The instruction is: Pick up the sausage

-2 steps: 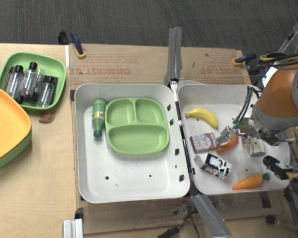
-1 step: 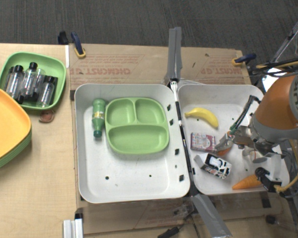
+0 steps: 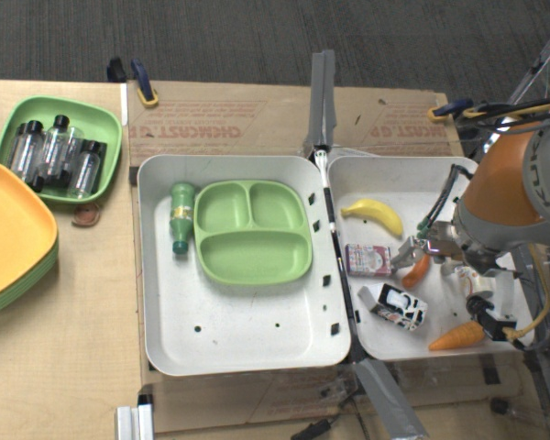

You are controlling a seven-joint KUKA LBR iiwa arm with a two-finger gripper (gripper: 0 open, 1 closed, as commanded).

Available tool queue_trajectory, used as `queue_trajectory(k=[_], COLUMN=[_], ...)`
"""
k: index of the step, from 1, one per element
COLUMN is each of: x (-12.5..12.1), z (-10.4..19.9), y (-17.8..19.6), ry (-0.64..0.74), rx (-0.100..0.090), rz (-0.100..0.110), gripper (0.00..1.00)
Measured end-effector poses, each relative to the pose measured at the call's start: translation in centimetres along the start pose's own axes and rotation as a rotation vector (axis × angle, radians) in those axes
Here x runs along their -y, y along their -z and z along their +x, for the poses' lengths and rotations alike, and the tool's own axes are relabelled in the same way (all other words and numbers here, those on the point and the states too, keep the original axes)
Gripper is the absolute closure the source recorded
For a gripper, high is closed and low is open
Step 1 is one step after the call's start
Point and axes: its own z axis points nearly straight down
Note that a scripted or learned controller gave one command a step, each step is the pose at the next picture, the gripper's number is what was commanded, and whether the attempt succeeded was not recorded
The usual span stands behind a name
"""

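1. Fingers (image 3: 412, 257): down low in the right bin (image 3: 440, 168), metal tips straddling the upper end of the sausage (image 3: 418, 270). They look part-closed around it, but I can't tell if they actually grip it or only touch.
2. Sausage sits near the middle of the right bin, tilted, lower end pointing toward the black-and-white carton (image 3: 399, 306). Pink packet (image 3: 368, 260) is just beside it on the left.
3. Handling guess: light, smooth skin, a bit soft and round, so it'll likely roll or squirt out if pinched off-centre. Best hold is across the middle of its short width, not the rounded end (the current spot looks close to the end).
4. Moderate squeeze should do; it's not fragile, but a hard pinch on a slick cylinder tends to pop it sideways.
5. Neighbours: banana (image 3: 374, 214) sits up-left, apart from the sausage. Carrot (image 3: 456, 336) lies near the bin's front edge, well apart.
6. Room: straight up is the clean exit. Sideways is tight left (packet) and front-left (carton).
7. Edges: the divider between the two bins is beyond the packet; the right bin's far wall is behind the arm (image 3: 509, 186).
8. Left bin (image 3: 238, 337) holds a green divided plate (image 3: 253, 231) and a green bottle (image 3: 181, 216), both out of the way on the table (image 3: 73, 337).
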Motion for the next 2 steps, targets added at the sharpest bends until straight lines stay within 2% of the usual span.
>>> queue_trajectory(k=[1, 2], x=[0.1, -1.4], z=[-0.1, 4.9], y=[0.8, 14.9], ry=[-0.004, -0.022], rx=[0.0, 0.002], rz=[0.002, 0.001], gripper=[1.0, 1.0])
